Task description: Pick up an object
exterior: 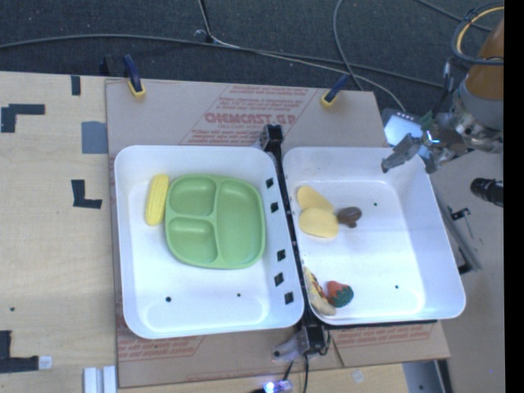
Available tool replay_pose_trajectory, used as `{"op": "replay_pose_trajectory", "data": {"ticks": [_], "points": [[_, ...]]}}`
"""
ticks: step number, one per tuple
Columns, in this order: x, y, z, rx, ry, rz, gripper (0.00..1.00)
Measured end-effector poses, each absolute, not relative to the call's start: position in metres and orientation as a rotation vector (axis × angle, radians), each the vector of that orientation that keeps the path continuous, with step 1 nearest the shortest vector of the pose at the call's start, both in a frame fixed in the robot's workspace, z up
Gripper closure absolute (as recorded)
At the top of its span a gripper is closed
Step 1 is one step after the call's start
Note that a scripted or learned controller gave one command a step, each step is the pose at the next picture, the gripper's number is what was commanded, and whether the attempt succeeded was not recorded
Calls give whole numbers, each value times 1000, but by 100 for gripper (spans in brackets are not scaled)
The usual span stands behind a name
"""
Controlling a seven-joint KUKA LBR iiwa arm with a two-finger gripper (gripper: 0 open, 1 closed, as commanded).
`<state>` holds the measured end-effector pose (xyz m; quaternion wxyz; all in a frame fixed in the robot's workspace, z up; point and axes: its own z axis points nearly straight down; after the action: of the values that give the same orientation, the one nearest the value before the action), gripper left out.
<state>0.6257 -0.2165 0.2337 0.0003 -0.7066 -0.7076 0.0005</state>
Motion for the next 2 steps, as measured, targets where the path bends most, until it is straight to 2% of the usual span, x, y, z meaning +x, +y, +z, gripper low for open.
{"op": "replay_pose_trajectory", "data": {"ticks": [2], "points": [[618,-207,126,-2216,-2221,6,0]]}}
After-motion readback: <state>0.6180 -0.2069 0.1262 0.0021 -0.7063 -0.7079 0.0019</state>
